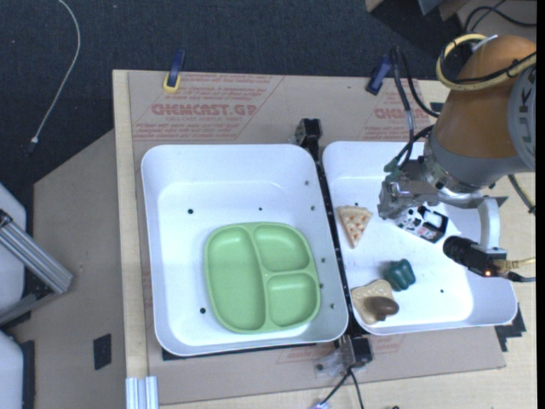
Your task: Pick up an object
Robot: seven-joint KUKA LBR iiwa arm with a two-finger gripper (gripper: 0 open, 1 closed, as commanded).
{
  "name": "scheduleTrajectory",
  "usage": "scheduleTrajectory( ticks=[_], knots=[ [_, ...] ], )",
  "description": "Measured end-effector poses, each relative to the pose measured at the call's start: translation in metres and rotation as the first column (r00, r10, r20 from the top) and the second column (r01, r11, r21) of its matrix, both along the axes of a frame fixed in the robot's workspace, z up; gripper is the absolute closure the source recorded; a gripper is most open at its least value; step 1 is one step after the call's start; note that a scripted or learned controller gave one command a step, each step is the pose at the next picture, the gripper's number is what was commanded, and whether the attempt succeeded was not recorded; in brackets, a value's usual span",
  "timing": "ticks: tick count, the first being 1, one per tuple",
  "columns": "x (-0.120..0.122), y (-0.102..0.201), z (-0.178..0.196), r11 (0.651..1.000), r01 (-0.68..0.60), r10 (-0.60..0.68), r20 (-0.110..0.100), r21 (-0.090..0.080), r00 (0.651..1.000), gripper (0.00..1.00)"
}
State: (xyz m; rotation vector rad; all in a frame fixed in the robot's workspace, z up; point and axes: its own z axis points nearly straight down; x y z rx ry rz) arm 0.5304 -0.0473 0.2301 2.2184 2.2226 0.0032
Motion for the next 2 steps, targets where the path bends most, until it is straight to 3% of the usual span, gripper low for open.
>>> scheduleTrajectory(
  ticks=[2],
  knots=[
    [0.019,0.105,-0.005,1.000,-0.003,0.003,-0.001,0.001,1.000,1.00]
  ],
)
